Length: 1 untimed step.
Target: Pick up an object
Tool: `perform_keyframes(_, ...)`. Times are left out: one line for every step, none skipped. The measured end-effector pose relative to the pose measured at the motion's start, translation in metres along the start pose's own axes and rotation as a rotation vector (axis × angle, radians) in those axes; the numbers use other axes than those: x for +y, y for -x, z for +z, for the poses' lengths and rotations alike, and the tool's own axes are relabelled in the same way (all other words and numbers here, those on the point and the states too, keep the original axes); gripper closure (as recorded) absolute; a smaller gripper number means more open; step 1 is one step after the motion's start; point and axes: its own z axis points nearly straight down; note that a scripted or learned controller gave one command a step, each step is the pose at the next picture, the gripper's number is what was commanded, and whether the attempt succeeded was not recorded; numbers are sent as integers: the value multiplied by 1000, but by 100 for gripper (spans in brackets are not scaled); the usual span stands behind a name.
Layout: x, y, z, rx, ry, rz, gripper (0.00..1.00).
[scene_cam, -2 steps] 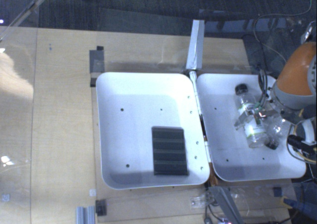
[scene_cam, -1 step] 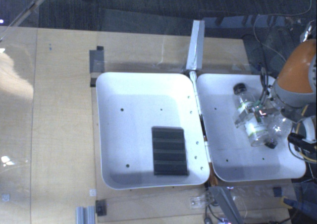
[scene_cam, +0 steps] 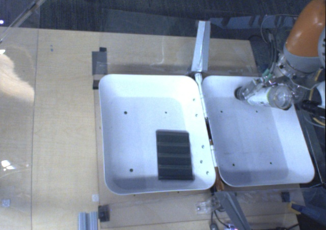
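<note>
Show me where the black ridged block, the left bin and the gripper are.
black ridged block point(scene_cam: 174, 154): camera view, on its ridged top face.
left bin point(scene_cam: 133, 97): camera view, on a bare part of its white floor.
gripper point(scene_cam: 243, 93): camera view, at its tip over the right bin's far side.

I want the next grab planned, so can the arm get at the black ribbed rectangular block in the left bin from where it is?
Probably yes. The black ribbed rectangular block lies flat and alone, nothing over it, though the pincer hovers over the right white bin.
</note>
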Motion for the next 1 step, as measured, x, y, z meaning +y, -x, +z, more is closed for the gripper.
perform_keyframes(-7, 39, 21, -1, 2, -9, 100)
